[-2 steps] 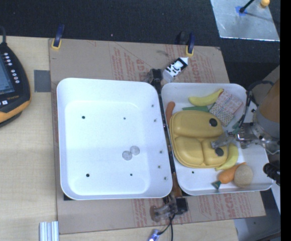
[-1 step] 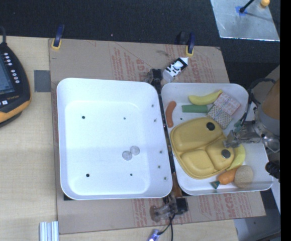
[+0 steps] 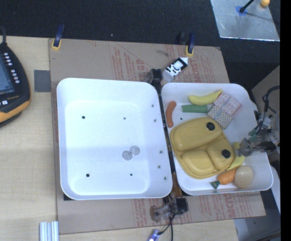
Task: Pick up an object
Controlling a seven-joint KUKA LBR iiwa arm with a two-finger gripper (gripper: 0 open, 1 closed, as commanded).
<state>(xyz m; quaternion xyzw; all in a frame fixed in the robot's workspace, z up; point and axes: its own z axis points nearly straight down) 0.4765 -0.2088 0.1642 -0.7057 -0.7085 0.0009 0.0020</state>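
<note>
The right bin [image 3: 246, 92] holds several objects. A large yellow moulded toy [image 3: 201, 147] lies in its middle. A banana [image 3: 204, 98], a green stick [image 3: 198, 108] and a patterned block [image 3: 223, 109] lie at the back, and an orange sausage [image 3: 170, 113] lies by the left wall. A carrot [image 3: 226, 177] and a beige ball [image 3: 244, 176] sit at the front right. My gripper [image 3: 253, 143] is low at the bin's right side, just right of the yellow toy and above the ball. It is small and dark here, with nothing seen held.
The left bin [image 3: 70, 99] holds two small silver discs [image 3: 131, 153]. A tablet controller [image 3: 2, 87] lies on the bench at the far left. Clamps [image 3: 189, 43] pin the cardboard sheet [image 3: 110, 59] under both bins. A black-and-white tag [image 3: 176, 67] lies behind the bins.
</note>
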